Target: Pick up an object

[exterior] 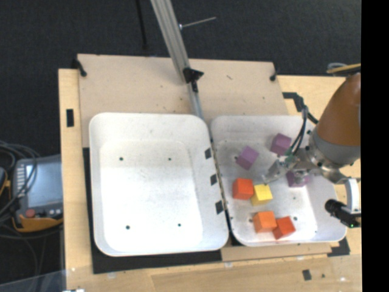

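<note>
Two white bins sit side by side on the wooden surface (pixel 170 84). The right bin (pixel 322 224) has all the blocks; the left bin (pixel 152 181) lies well off to the claw's left.

Nearest the camera, at the right bin's front edge: an orange cube (pixel 264 221) touching a red cube (pixel 284 227) on its right. Both are well in front of the claw, slightly left of it.

Next back: a second orange-red cube (pixel 243 188) and a yellow cube (pixel 263 193), touching or nearly so. The yellow one is just in front of the claw and left of it.

The claw (pixel 284 165) is low over the right bin's middle, coming off the grey wrist with the orange band (pixel 341 117) to its right. Fingers are blurred and dark; can't tell how wide they are or if anything is between them.

A small purple block (pixel 297 177) is just right of the claw, partly under the wrist, touching or not unclear. A purple cube (pixel 247 157) is left of the claw, near but apart. Another purple cube (pixel 281 143) is just behind the claw, close.

Farthest back: a slanted metal rail (pixel 173 35) rises from the gap between the bins, well behind and left of the claw. A screen unit (pixel 37 184) with cables sits off the surface, far left.
</note>
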Tool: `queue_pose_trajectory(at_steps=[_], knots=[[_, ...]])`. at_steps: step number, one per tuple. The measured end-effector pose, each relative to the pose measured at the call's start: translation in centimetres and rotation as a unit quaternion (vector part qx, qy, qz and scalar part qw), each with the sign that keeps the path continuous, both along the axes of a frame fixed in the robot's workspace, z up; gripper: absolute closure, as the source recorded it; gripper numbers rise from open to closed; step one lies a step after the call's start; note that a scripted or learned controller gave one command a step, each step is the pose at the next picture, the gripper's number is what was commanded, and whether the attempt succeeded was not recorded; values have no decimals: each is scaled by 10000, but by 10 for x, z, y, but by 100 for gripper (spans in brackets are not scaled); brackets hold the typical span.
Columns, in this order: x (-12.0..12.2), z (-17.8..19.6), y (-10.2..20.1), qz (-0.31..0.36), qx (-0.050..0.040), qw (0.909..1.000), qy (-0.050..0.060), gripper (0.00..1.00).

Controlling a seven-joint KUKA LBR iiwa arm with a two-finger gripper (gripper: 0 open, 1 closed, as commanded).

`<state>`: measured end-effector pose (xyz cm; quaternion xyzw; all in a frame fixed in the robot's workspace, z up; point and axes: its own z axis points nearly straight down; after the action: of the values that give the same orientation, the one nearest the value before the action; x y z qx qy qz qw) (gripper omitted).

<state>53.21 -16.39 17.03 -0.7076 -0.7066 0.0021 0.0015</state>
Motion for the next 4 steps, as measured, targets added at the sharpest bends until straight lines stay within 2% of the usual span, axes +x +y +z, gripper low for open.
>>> queue_pose_trajectory(at_steps=[1, 2, 3, 4], knots=[[5, -44, 8, -21, 8, 10000, -43, 0], [8, -48, 6, -1, -18, 9999, -103, 0], [6, -43, 6, -43, -5, 10000, -66, 100], [9, 21, 0, 24, -10, 10000, -68, 100]])
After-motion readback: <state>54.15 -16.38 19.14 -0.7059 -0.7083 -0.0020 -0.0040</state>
